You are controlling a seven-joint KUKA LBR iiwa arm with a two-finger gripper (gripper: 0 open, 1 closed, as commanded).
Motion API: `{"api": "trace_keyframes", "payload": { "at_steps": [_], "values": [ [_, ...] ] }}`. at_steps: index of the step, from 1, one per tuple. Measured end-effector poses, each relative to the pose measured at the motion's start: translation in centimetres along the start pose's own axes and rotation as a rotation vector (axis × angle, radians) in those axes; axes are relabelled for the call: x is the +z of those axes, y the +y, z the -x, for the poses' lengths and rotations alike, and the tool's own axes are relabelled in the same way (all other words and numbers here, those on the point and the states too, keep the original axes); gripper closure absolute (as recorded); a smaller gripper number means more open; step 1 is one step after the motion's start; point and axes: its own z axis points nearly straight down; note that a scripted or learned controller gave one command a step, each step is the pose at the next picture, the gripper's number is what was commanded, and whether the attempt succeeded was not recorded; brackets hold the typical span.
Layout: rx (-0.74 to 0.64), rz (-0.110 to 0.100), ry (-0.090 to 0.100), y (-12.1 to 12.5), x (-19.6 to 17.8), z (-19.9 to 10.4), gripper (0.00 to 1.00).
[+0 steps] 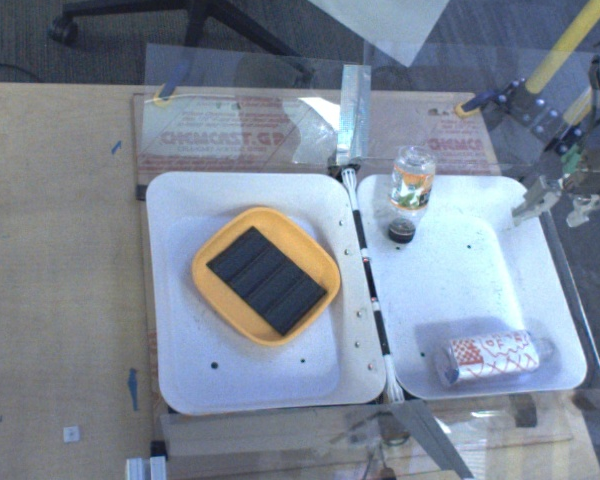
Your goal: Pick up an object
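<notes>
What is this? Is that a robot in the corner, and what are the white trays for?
Yes. One camera looks down from above the bench. The robot's gripper is at the top right, near the rim of the right bin. That bin holds a small bottle with a black cap, lying down, and a clear tube with a red pattern. The left bin holds a yellow tray with a black pad on it. The robot should pick something up, but nothing is in its gripper here.
</notes>
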Motion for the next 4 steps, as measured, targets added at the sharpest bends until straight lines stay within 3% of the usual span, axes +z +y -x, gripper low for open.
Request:
{"api": "trace_keyframes", "payload": {
  "at_steps": [1,2,3,4],
  "values": [
    [-0.157,0.0,0.0,1.9,17.2,-5.9,0.0],
    [0.222,0.005,0.0,8.8,18.7,-10.3,0.0],
    [-0.021,-0.001,0.001,2.5,15.0,-7.9,0.0],
    [0.056,0.007,0.0,-2.8,18.4,-8.4,0.0]
  ]
}}
